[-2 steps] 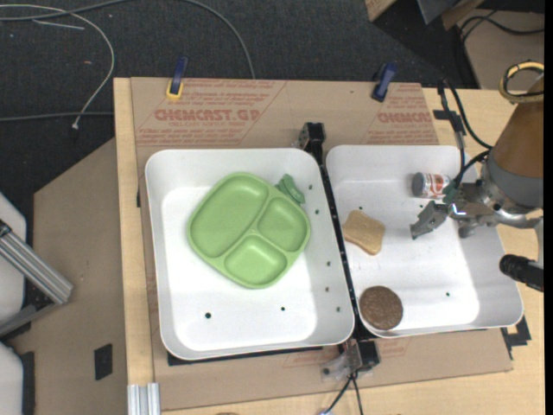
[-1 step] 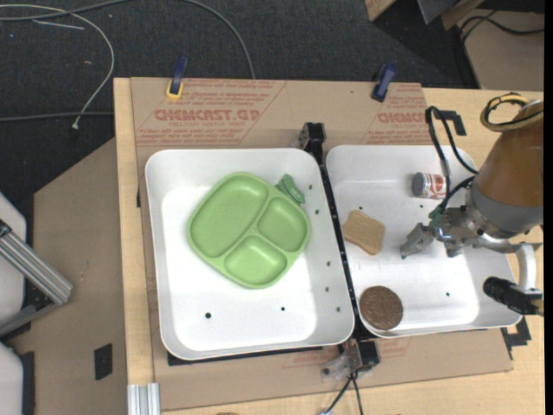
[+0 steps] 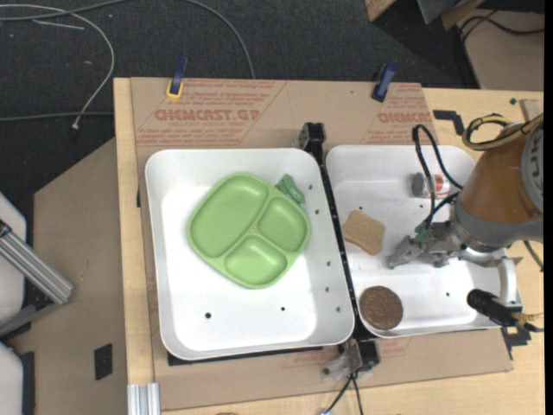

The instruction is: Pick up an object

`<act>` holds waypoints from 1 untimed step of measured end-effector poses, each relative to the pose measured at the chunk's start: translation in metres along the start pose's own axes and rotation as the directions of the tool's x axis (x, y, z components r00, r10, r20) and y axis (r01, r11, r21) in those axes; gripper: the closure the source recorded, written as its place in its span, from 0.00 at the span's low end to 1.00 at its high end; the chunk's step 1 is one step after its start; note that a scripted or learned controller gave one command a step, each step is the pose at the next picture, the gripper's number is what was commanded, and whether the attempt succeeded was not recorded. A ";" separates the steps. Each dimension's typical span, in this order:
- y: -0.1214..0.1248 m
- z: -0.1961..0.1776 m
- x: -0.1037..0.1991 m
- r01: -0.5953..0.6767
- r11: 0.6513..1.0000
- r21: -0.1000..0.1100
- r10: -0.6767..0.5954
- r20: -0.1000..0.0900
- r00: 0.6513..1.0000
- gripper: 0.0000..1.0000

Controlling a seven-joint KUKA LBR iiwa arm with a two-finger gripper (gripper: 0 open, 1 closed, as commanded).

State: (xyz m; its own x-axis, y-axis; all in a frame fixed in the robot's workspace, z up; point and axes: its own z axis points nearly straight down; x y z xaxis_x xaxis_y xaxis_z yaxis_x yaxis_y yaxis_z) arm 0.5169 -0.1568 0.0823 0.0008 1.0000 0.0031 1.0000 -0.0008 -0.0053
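Note:
The right bin holds a tan, bread-like block near its left wall. A round brown disc lies at the bin's front left corner. A small grey and red object lies toward the back. My gripper is low inside this bin and points left. It sits just right of the tan block and above the brown disc, with a gap to each. The orange-banded wrist rises behind it and hides part of the bin's right side. Nothing shows in the gripper.
The left bin holds a green divided plate with a small dark green item at its upper right edge. A black divider runs between the bins. Cables loop over the right bin's back.

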 end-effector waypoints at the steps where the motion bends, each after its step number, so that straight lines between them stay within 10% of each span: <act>1: 0.002 -0.014 0.000 0.000 1.000 -0.006 0.000 0.002 1.000 1.00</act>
State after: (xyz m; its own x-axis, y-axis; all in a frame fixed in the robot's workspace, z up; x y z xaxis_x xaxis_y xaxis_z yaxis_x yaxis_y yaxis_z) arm 0.5185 -0.1571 0.0960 0.0009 1.0000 0.0015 1.0000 -0.0009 0.0009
